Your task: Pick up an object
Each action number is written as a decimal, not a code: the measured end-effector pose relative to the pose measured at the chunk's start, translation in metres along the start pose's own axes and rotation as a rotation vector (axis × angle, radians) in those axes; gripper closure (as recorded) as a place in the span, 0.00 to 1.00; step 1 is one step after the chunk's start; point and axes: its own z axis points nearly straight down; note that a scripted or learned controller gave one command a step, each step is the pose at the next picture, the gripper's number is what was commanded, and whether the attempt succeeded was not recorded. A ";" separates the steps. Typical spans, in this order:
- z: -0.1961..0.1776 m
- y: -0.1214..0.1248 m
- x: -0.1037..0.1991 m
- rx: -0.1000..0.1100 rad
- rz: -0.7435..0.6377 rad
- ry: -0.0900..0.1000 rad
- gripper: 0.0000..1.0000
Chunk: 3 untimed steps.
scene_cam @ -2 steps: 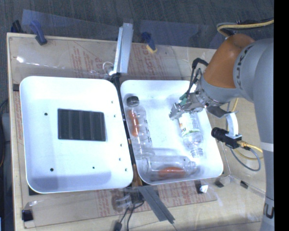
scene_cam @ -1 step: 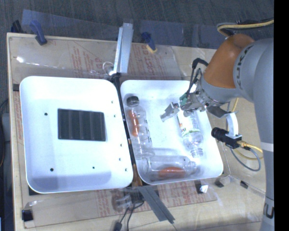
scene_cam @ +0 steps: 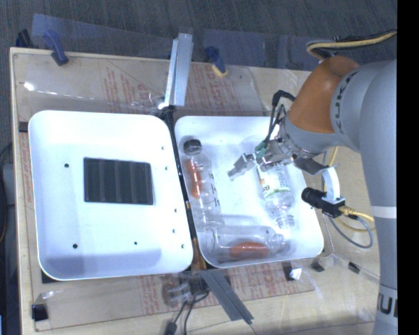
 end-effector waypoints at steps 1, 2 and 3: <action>0.030 -0.030 0.027 -0.007 -0.212 -0.012 0.00; -0.034 -0.043 0.007 -0.003 -0.152 -0.002 0.00; -0.138 -0.034 0.027 -0.004 -0.085 -0.003 0.00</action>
